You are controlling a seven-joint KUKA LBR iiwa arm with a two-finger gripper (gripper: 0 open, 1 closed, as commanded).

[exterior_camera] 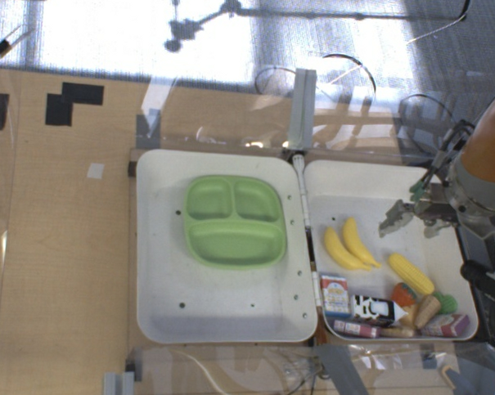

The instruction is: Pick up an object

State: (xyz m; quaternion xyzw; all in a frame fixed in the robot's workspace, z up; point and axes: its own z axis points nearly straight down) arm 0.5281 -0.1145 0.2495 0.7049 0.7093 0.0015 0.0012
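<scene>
My gripper [412, 223] hangs over the right bin [346, 185], near its right side, open with nothing between its fingers. Two yellow bananas [351, 245] lie side by side on the bin floor, below and left of the gripper. A yellow corn cob [410, 273] lies just below the gripper. Along the bin's front edge sit a small red and white box [334, 293], a black and white item [373, 308], an orange carrot [404, 293], a tan piece [428, 310] and a pink carton [451, 326].
A green divided plate [234, 221] rests in the middle of the left bin [159, 254]. A raised divider [303, 228] separates the two bins. The grey arm with its orange band [489, 146] comes in from the right above the right bin.
</scene>
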